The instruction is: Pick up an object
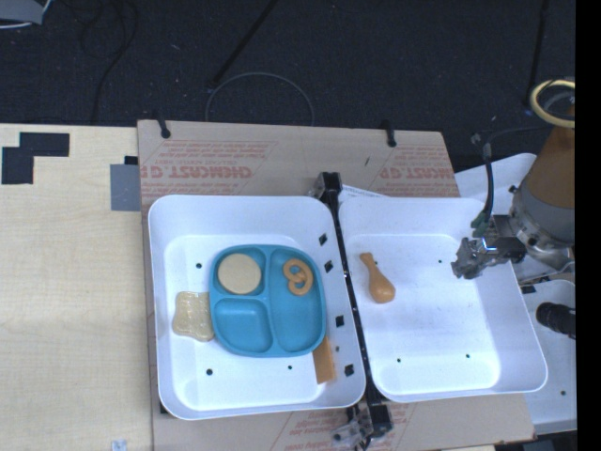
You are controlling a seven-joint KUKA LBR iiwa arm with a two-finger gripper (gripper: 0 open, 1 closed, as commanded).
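A grey robot arm's tool hangs over the right edge of the right bin on the desk; whether it is clenched or released cannot be told from here, and nothing shows in its grip. The likeliest target, a tan drumstick-shaped toy, lies alone on that bin's floor, well apart from the tool. In the left bin a blue divided tray carries a round cracker and a pretzel. By appearances, the pick has yet to be made.
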